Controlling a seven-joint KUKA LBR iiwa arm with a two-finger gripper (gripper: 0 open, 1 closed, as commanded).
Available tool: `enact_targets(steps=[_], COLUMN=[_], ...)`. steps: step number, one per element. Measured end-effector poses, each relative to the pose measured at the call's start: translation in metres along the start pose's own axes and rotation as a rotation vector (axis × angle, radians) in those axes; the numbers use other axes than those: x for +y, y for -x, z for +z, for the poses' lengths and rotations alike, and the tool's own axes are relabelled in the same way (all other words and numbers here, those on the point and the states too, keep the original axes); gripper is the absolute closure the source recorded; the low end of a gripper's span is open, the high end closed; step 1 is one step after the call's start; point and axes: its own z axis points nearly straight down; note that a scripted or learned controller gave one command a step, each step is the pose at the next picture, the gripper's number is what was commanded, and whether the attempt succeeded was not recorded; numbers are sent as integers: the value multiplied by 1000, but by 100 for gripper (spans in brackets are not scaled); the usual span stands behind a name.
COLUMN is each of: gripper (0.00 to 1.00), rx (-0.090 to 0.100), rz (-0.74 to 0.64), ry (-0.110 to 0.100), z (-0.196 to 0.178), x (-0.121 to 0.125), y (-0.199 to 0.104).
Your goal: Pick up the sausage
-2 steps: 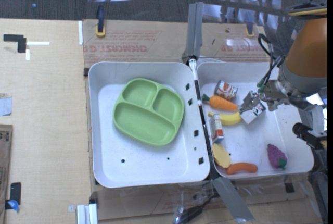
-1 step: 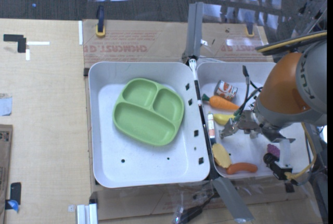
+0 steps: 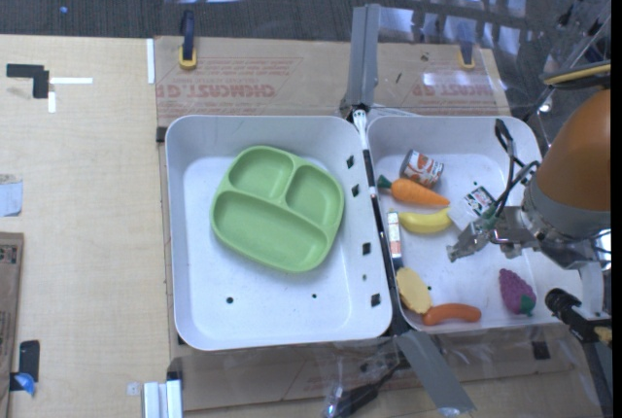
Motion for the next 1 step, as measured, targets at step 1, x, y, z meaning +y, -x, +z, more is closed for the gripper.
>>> enact_targets(steps=[1], gripper=[0], rx=[1], rz=[-106], ry=[-2], z=[62], x=[-1], y=[-32])
